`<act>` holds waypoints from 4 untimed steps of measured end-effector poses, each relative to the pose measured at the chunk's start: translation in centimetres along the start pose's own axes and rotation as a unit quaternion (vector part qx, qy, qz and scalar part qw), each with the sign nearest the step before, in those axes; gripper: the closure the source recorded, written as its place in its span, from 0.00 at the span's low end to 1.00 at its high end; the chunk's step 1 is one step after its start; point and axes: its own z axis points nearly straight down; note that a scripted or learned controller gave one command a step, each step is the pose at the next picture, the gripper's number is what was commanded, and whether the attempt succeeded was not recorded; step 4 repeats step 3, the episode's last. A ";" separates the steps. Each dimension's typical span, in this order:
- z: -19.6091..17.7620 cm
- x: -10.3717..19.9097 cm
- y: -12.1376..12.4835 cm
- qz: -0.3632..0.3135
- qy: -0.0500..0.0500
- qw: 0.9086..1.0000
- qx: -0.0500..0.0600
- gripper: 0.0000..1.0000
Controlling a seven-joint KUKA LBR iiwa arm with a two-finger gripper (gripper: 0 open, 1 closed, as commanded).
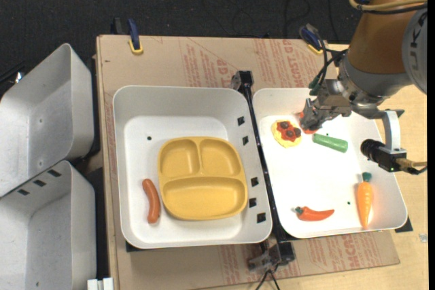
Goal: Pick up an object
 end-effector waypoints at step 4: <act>4.1 16.4 3.7 0.000 0.000 1.000 0.000 1.00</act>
